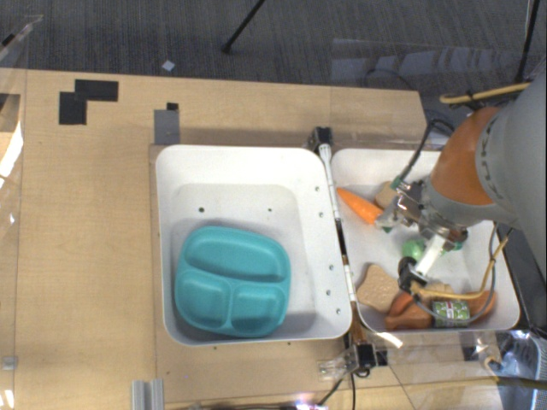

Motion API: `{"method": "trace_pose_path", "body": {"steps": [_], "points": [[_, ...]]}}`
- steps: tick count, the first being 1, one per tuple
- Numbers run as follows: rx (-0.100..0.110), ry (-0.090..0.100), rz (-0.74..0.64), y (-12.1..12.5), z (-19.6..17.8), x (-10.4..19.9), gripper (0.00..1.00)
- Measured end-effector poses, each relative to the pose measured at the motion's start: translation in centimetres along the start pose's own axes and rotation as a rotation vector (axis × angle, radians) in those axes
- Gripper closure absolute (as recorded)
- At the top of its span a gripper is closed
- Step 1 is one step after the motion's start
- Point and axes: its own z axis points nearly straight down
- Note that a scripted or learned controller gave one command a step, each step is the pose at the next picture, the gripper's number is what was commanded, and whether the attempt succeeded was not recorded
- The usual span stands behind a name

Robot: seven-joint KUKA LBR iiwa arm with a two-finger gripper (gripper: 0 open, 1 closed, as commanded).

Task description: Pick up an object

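Observation:
My gripper (393, 209) hangs low over the right bin (367, 165), near its middle. The grey arm with its orange band (457, 169) reaches in from the right. An orange carrot (359, 205) lies just left of the gripper, its thick end touching or tucked under the gripper. A small green ball (413, 249) sits just below the gripper. Along the bin's front edge lie a slice of toast (375, 287), a brown sausage (407, 313) and a green can (449, 312).
The left bin (231, 165) holds a teal divided plate (232, 280) in its front half. A rail (335, 220) separates the two bins. Black marks (85, 99) lie on the wooden bench at the far left.

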Motion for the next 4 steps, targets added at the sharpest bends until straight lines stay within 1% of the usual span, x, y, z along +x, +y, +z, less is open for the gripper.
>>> {"method": "trace_pose_path", "body": {"steps": [1,2,3,4], "points": [[0.004,-0.003,0.046,2.2,0.3,2.2,0.00],[0.000,-0.003,0.156,0.5,0.0,0.6,0.00],[0.001,-0.010,0.498,1.8,0.1,1.2,0.00],[0.006,-0.009,0.649,3.8,0.3,2.2,0.00]]}}
